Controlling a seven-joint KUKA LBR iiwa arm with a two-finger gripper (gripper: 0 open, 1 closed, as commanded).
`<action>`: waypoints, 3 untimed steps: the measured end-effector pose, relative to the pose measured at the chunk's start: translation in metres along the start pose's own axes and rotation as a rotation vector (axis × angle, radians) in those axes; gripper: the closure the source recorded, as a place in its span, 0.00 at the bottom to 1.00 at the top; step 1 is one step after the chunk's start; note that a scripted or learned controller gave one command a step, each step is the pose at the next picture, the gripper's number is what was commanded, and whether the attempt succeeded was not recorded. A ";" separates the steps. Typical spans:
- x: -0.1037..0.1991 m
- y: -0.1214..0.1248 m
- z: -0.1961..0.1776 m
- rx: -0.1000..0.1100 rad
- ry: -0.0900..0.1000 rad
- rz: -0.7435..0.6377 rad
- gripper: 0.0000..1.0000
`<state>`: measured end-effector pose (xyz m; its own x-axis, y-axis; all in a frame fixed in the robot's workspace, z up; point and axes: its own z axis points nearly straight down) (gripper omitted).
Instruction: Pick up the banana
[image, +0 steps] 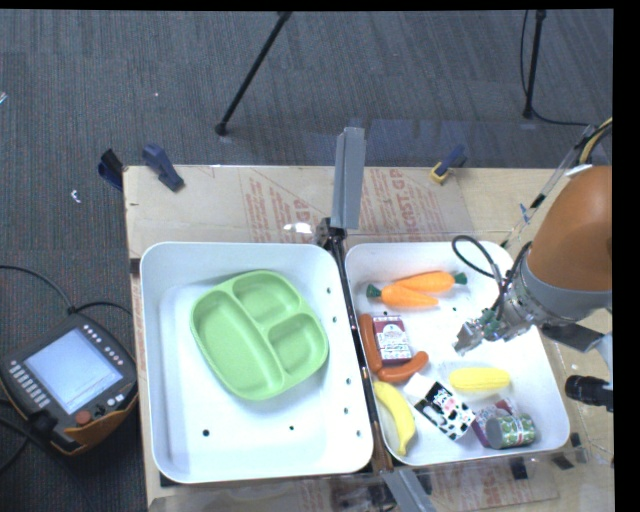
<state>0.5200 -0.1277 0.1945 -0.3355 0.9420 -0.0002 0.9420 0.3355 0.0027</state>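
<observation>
Here my claw (470, 338) hangs over the right bin (530, 452), above bare white floor between the carrots and the corn cob; whether it is released or clenched I cannot tell. The banana (396, 415) lies at the near left corner of that bin, well apart from my claw; a sausage (403, 368) sits just behind it, a black-and-white carton (444, 410) just to its right. The carrots (418, 289), a small red box (391, 338), the corn cob (480, 379) and a can (510, 430) share the bin; a green divided plate (259, 333) lies in the left bin (160, 410).
</observation>
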 end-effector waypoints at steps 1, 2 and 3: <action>0.000 -0.002 0.003 0.005 0.002 0.003 0.00; -0.049 -0.066 0.090 0.007 0.004 0.218 0.00; -0.064 -0.070 0.068 0.007 0.004 0.263 0.00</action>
<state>0.4759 -0.2118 0.1260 -0.0789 0.9969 0.0033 0.9969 0.0789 -0.0046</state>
